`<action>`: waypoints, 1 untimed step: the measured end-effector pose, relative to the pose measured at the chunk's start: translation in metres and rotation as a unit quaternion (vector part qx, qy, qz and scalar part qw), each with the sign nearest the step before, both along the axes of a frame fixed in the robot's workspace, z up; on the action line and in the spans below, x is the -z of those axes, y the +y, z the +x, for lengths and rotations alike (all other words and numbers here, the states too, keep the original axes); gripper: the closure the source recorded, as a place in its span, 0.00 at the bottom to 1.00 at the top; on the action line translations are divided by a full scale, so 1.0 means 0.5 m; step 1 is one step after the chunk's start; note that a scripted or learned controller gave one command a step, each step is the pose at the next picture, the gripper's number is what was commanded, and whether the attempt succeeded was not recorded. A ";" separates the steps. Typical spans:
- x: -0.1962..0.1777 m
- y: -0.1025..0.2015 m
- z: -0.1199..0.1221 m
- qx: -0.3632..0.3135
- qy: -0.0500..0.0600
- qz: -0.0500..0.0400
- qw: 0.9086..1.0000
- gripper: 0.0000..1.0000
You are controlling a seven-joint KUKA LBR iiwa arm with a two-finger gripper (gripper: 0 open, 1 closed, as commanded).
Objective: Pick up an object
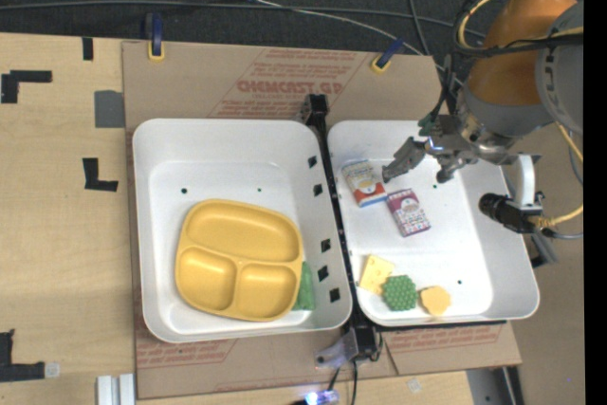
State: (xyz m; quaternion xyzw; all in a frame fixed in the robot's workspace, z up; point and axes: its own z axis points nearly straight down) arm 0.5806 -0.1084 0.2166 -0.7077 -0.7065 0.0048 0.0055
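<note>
Over the right bin, near its far right part, the grey arm with its orange band reaches in from the right and carries the jaws low above the white floor. They stand open: one dark finger points down-left toward the middle of the bin, the other sits just to its right, and nothing lies between them.

Nearest to them are two small packets. A red and white carton lies just left of the left finger, apart from it, close to the divider between the bins. A pink and white packet lies just below the jaws (nearer the camera), tilted, and also clear of both fingers.

Further toward the near edge of the same bin sit a yellow cheese-like wedge, a green knobbly piece like broccoli touching it, and an orange-yellow round piece just beside that.

The left bin holds a yellow divided plate, with a green item wedged at its right edge; what kind is hard to tell. Both bins rest on a brown cardboard sheet on the wooden worktop.
</note>
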 end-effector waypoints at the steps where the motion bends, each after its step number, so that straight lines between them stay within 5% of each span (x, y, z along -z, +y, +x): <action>1: -0.014 0.000 0.005 -0.001 -0.006 -0.001 1.000 0.00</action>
